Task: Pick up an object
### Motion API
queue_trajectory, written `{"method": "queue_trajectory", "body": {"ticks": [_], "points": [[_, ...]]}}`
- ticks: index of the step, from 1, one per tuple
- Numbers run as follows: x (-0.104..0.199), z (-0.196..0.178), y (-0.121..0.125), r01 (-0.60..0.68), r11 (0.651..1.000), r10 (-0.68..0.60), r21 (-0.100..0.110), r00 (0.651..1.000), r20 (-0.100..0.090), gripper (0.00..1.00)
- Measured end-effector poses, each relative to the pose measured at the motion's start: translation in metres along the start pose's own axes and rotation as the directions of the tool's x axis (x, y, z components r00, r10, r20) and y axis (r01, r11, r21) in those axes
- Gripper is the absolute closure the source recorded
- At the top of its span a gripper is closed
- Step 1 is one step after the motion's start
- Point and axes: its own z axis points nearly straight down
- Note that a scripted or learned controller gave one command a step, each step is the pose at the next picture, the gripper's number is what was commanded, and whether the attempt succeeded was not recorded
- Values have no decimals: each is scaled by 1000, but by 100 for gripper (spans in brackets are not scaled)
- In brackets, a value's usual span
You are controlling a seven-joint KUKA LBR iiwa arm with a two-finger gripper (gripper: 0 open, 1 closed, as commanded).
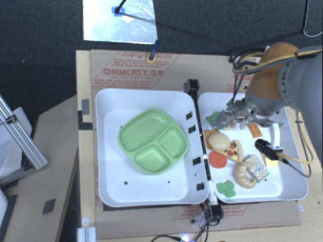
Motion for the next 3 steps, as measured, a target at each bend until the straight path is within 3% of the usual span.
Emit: {"method": "queue_trajectory", "body": {"ticks": [1,2,3], "points": [[0,19,1,0,1000,0,0,1000,0,0],[0,9,2,-1,1000,1,-3,1000,-1,100],[9,-44,2,3,1000,-3,2,1000,-1,100]]}}
